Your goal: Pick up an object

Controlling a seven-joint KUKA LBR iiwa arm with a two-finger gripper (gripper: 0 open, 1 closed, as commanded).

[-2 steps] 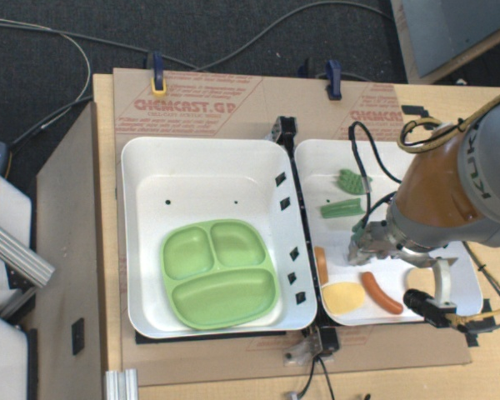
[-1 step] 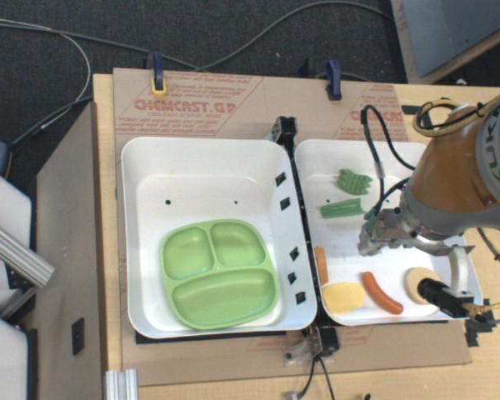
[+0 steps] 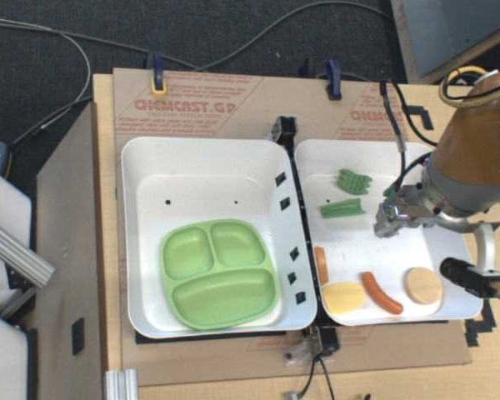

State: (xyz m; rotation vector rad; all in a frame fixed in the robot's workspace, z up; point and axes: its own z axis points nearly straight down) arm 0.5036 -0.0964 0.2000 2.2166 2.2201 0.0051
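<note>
The gripper (image 3: 389, 222) hangs over the right bin (image 3: 450, 311), just beside the green bean piece (image 3: 342, 210), the likeliest pick target (being nearest). Whether it is open or closed cannot be told. The sausage (image 3: 382, 293) lies farther off.

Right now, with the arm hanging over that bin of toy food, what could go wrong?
The gripper sits over bare floor of the right bin, beside the green bean piece, so a straight descent might catch nothing. The sausage, yellow piece and round tan piece crowd the near wall, likely awkward to grasp.
</note>
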